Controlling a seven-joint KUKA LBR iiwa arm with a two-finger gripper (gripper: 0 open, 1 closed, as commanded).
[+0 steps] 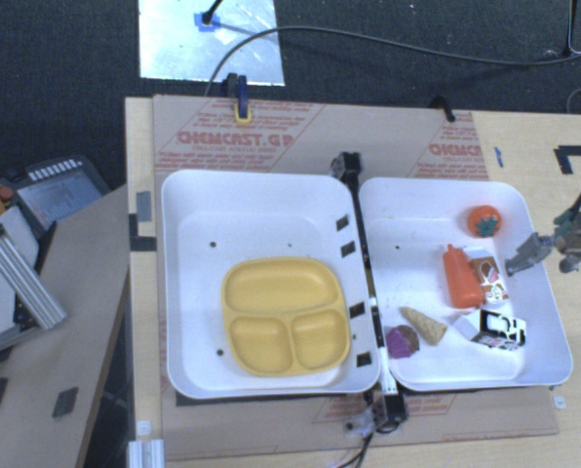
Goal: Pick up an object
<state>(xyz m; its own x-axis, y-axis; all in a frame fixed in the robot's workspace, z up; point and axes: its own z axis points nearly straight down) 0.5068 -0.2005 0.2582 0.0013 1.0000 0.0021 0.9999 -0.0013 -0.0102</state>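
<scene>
Two white bins sit on the bench (pixel 524 144). Left bin (pixel 188 213) holds a yellow tray (pixel 283 315). Right bin (pixel 407 217) holds a tomato (pixel 484 220) at 1 o'clock, a red bottle (pixel 459 276) and a cone (pixel 423 324) at 6. At its 3 o'clock rim hangs the tool (pixel 554 252), holding nothing; its spread I cannot tell.

Orange bottle (pixel 459 277) flat in right bin (pixel 539 359), between tomato (pixel 484 220), cone (pixel 424 324), purple lump (pixel 402 340) and cartons (pixel 500 330).
</scene>
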